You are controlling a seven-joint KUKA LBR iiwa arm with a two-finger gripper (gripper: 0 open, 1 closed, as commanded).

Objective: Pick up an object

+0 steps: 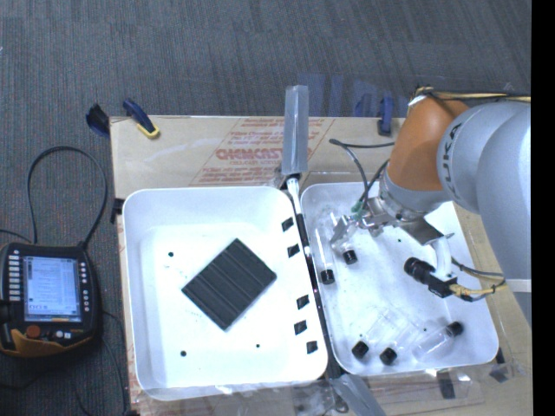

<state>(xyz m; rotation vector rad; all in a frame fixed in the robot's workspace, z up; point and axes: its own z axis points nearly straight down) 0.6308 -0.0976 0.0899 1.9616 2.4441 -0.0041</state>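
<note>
- The pincer [342, 229], on the grey arm [486, 172] with its orange band, hangs low over the back-left part of the right bin [399, 302], near the rim it shares with the left bin [156, 232].
- Whether the pincer is spread or pressed together cannot be told from this slant, nor whether it pinches anything.
- Just beside it lies a clear vial [323, 254], lengthways along the shared rim, with its black cap toward the front.
- A second black-capped piece [349, 256] sits right at the pincer's tip; whether they touch or stand apart is unclear.
- Three more capped vials [375, 334] lie on their sides near the right bin's front wall, well apart from the pincer.
- In the left bin a dark ribbed square tile [230, 282] lies flat near the middle, turned corner-on.
- The desk [199, 146] is a pale board with red print, and a blue clamp [139, 118] is on its back edge.
- A teach pendant [48, 297] rests on the carpet at the left.
</note>
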